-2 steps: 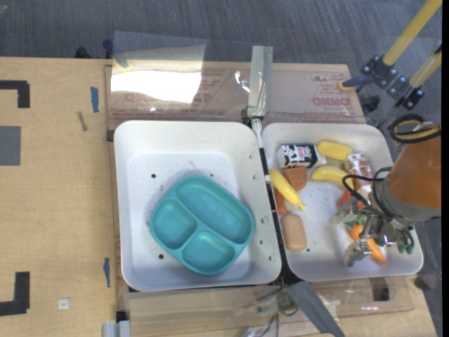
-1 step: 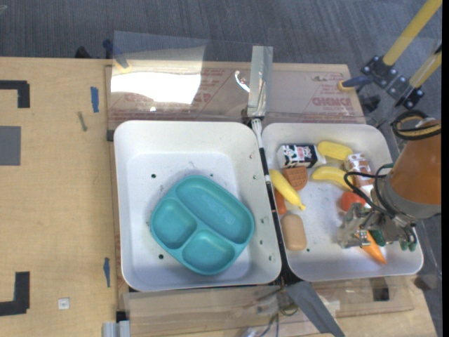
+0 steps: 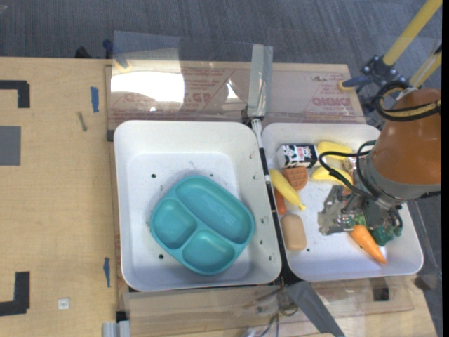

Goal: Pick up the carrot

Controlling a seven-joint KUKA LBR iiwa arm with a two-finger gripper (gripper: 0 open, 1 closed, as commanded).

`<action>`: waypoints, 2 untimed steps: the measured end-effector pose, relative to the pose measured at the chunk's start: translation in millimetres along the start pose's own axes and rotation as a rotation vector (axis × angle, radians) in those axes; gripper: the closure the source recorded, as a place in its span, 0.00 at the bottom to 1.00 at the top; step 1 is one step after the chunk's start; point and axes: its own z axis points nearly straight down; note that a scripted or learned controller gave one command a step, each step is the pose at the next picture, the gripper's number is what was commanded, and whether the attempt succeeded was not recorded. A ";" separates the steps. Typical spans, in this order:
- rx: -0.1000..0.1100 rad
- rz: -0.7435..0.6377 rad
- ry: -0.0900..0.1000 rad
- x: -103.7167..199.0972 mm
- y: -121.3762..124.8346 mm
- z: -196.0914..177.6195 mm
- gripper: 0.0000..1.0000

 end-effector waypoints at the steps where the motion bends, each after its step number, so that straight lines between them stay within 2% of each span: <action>1: -0.001 -0.132 0.017 5.0 -59.7 83.6 1.00; 2: 0.003 -0.073 -0.003 -23.5 -28.6 -34.7 1.00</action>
